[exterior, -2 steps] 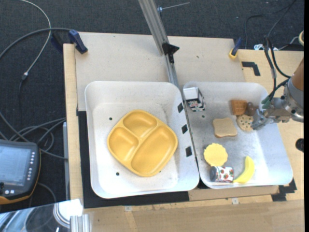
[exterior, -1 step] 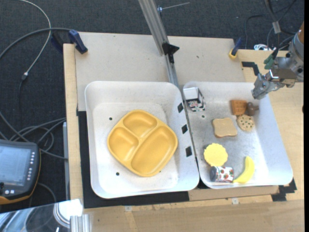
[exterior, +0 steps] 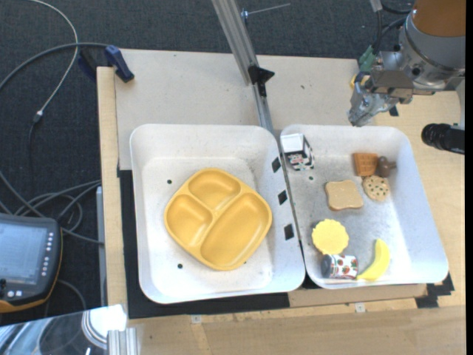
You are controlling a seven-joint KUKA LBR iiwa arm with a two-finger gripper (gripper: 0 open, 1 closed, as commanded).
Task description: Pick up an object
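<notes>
grey and orange, the arm is reaching in at the upper right, its tool [exterior: 362, 113] hanging over the worktop [exterior: 192, 87] just above the right bin [exterior: 425, 220]; i cannot tell how it is set. toast [exterior: 344, 195], a cookie [exterior: 376, 189] and a banana [exterior: 375, 261] are lying in that bin.

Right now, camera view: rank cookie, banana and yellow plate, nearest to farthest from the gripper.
Gripper hangs above the right bin's far rim.
1. Cookie: right bin, far part, just below the gripper.
2. Banana: right bin, near edge.
3. Yellow plate: left bin, across the divider.
</notes>
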